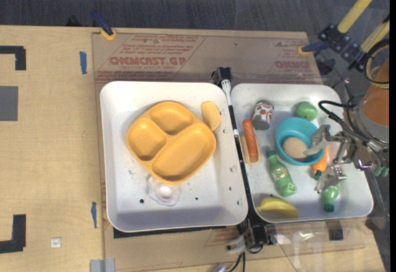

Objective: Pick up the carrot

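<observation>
Reaching in from the right, the arm (376, 104) hangs over the right bin (362, 203), a shallow white plastic tray beside its twin, the left bin (117, 203). That one bears a smooth yellow-orange divided plate (170, 141), a pale potato-like piece (211, 115) and a fried-egg toy (164, 191). In the right bin lie a glossy teal bowl (291, 136) with a pale egg in it, a sausage (250, 140), a green bottle (281, 175), a banana (278, 206), a green apple (305, 110) and a small can (263, 113). The gripper (327, 156) hovers just right of the bowl; its metal fingers blur together, so their state cannot be told. The carrot (318, 167) seems to be the small orange sliver beneath them, by the bowl's rim, mostly hidden. A good pick probably calls for a straight descent with the fingers across the carrot's narrow width, clear of the bowl's wall; its hard, tapered skin may slip.
</observation>
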